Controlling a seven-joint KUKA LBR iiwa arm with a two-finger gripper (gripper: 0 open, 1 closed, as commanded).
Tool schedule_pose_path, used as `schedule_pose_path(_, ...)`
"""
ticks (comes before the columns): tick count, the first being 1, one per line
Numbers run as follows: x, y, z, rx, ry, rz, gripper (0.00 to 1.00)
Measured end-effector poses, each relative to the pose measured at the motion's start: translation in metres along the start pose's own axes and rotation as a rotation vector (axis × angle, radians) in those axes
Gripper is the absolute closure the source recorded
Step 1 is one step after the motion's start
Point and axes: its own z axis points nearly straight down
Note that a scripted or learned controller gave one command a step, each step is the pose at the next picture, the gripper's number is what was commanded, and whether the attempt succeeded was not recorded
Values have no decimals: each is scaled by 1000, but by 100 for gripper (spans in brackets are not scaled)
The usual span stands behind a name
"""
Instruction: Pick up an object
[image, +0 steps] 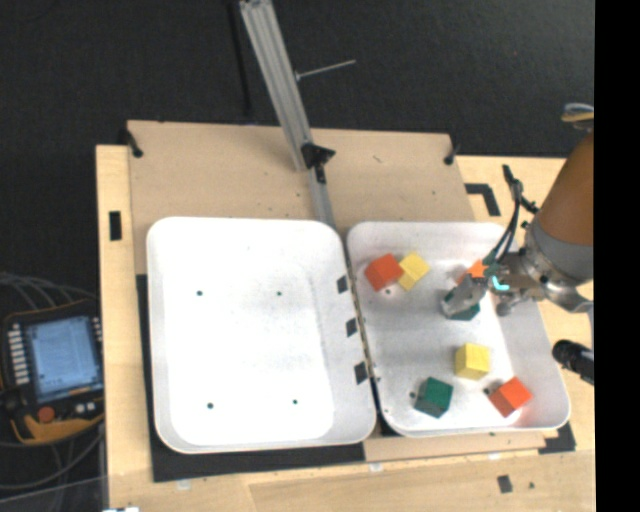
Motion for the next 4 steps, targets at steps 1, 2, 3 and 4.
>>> schedule_pose_path(1, 0, 1, -2, -5, -1, 1, 0)
schedule_pose_path(2, 1, -1, 61, 2, -3, 4, 0)
schedule_pose_path(3, -4, -2, 123, 2, -3, 4, 0)
schedule_pose_path(4, -5, -1, 127, -5, -2, 5, 0)
